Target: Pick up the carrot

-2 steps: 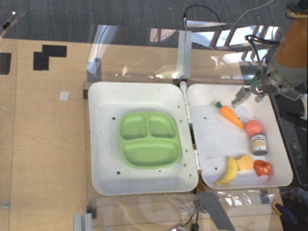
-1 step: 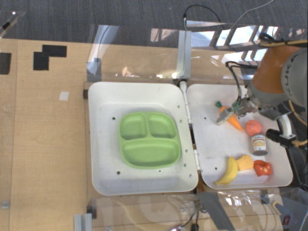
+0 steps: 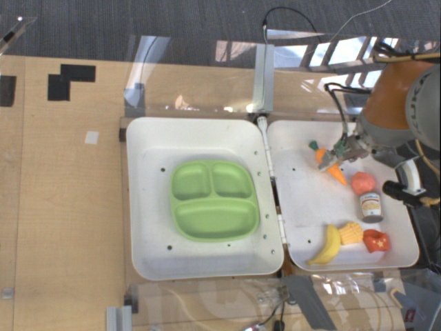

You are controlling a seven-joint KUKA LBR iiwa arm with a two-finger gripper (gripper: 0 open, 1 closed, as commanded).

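Carrot [image 3: 331,167] lies in the right bin [image 3: 298,205], upper middle, green top pointing up-left, orange tip down-right. Claw [image 3: 342,150] sits right over the carrot, touching or nearly so; can't tell if it's clenched or released. Down-right of the carrot: pink ball [image 3: 364,182], then a small jar [image 3: 371,206]. Further below the carrot: corn [image 3: 351,234], banana [image 3: 326,246], red pepper [image 3: 376,241]. Left of the carrot, the left bin [image 3: 148,205] holds a green divided plate [image 3: 215,200].

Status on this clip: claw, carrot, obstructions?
Claw down in right bin, at carrot. Carrot lying on bin floor, grasp unconfirmed. Pink ball close beside; small jar just past it.
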